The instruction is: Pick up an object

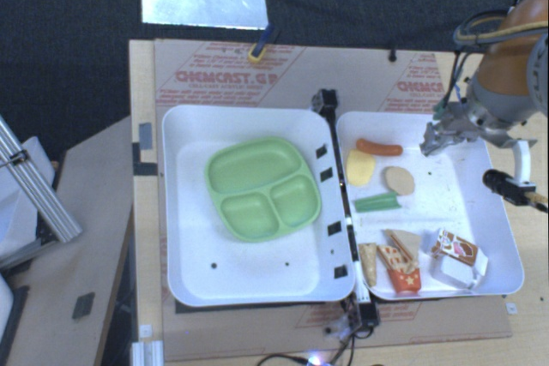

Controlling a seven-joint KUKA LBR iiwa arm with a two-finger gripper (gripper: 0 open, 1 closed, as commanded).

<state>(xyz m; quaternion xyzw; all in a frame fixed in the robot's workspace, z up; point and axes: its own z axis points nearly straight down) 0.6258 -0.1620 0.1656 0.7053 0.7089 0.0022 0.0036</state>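
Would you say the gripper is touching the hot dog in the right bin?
Apart. The camera view shows bare white bin floor between the gripper, near the bin's far right, and the hot dog lying to its left.

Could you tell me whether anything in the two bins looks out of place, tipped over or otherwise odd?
Little stands out. The small red-and-white carton lies tipped on its side in the right white bin, and the green divided tray sits askew in the left white bin. Nothing looks spilled or damaged.

"CHEMCAST GP" printed in red, mirrored, on the brown board (232,73)
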